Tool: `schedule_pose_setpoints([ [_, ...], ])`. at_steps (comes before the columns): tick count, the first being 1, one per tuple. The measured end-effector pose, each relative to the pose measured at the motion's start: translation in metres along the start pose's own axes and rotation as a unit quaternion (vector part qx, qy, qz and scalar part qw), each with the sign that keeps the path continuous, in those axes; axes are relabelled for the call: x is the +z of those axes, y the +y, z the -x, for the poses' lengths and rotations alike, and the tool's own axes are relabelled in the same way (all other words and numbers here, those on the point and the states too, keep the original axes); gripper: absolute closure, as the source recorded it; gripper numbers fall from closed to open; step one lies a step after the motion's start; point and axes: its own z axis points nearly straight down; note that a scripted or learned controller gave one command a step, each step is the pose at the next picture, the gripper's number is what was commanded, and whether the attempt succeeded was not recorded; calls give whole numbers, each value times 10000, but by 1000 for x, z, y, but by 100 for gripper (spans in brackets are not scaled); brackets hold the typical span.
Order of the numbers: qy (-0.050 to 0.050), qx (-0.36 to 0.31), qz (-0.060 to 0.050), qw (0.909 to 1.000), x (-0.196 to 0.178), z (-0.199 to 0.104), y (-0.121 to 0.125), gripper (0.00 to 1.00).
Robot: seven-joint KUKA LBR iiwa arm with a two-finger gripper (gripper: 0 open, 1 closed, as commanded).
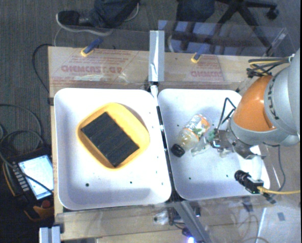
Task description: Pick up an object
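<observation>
The gripper (217,142) sits low in the right bin (201,186), just right of a plastic bottle (193,130); its grip state I cannot tell.

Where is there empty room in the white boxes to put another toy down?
Left bin: bare floor along the near edge and corners around the yellow dish. Right bin: bare at the far-left corner and near-left floor; crowded mid-bin, where the bottle meets the gripper.
</observation>
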Motion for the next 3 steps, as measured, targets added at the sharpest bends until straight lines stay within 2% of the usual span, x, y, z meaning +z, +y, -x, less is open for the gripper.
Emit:
schedule_pose_setpoints([
  [1,-12,-792,26,9969,0,-25,70,0],
  [2,-81,-1276,-102,9917,-4,-32,83,0],
  [3,-4,-63,-72,10000,-90,-98,61,0],
])
